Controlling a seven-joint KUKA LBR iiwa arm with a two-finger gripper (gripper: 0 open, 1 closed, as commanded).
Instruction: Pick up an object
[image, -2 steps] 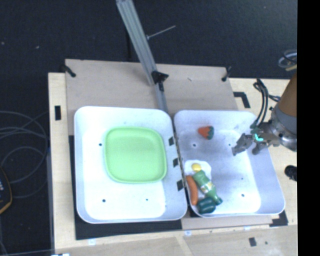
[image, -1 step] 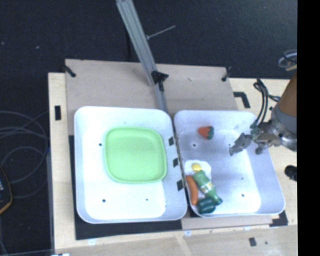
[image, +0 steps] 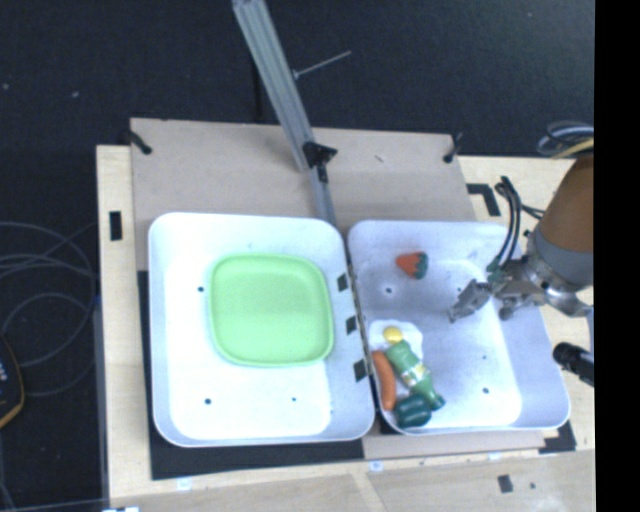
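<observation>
Right of the strawberry (image: 411, 264), we see our gripper (image: 487, 302) hovering with jaws spread wide, holding nothing

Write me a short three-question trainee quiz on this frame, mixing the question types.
1. True or false: the green plate lies in the left bin.
2. Which item lies apart from the cluster in the right bin? A) the carrot B) the strawberry C) the green bottle
3. Fill in: the claw hangs over the ____ bin, with nothing between its fingers.

Key: 1 true; 2 B; 3 right.
</observation>
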